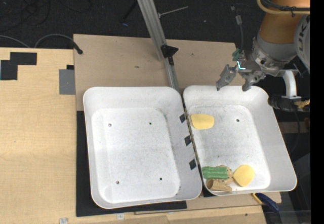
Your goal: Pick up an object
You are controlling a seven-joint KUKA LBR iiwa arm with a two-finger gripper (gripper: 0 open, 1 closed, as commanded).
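Yellow object [202, 121] lies in the right bin [276, 142], below the spread, empty jaws.

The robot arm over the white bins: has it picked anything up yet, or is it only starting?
Only starting. The gripper hangs open over the right bin's far rim, holding nothing. The yellow piece, the green item and the other yellow piece all lie in that bin. Reaching down, gripping and lifting remain.
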